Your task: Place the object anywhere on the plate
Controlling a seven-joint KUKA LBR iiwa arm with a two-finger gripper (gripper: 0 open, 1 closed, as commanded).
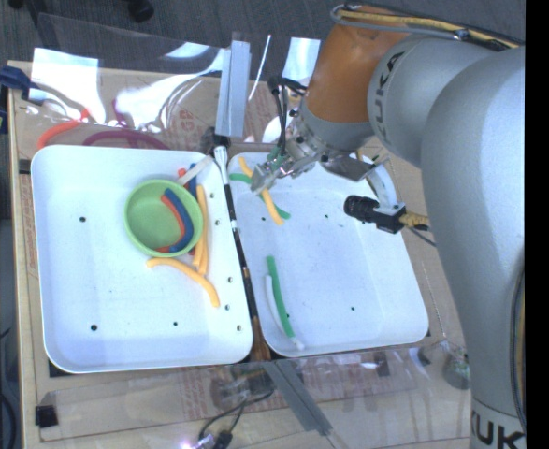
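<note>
The green plate (152, 221) sits in the left bin (96, 288), with a red and a blue curved piece (175, 211) lying on its right half. My gripper (274, 170) hangs low over the top left corner of the right bin (358, 279). Just below it a yellow-orange strip (273, 206) lies on the bin floor. A small yellow piece (244, 166) and a green piece (239, 181) lie close to the gripper's left, beside the wall between the bins. The gripper's tip blends with these pieces.
Orange strips (188, 271) lie along the plate's right edge and below it in the left bin. A green stick (278, 297) and a white stick (286, 328) lie in the lower left of the right bin. The arm covers the right bin's upper right.
</note>
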